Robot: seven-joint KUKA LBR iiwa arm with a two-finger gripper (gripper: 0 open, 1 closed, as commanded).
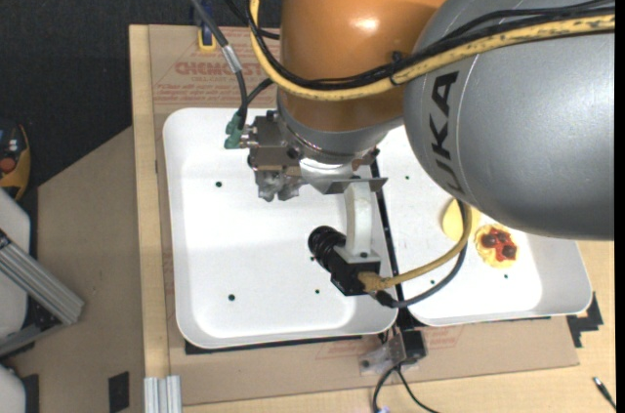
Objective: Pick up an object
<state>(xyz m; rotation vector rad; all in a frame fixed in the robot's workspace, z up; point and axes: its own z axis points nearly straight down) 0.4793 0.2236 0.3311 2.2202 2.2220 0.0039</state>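
Objects visible for picking: two, both in the right bin (547, 299). One is a small orange and red item (497, 244) lying on the bin floor near its middle. The other is a pale yellow round piece (453, 219), just left of it and partly covered by the arm's grey body (527, 99). What either item is cannot be made out at this size.

Arm reaches in from the right and covers much of the upper half of the view. Orange band (356, 11) sits over the back edge of the left bin (195, 235). Below the band, the wrist assembly and end effector (278, 182) hang over the left bin's rear half, pointing down at the white floor. The end effector is seen almost from above and its fingers are hidden under the wrist metalwork, so released or clenched cannot be told. Nothing is seen between them.

A black unit (337, 265) is fixed to a white bracket on the wrist and sits above the divide between the two bins. A yellow cable (430, 269) runs from it, curves over the right bin's near-left corner and climbs the arm. A thinner black cable (210, 11) loops from the wrist toward the top left.

Left bin floor shows a few small dark dots. Both bins rest on a brown cardboard sheet (151, 206) on the bench.
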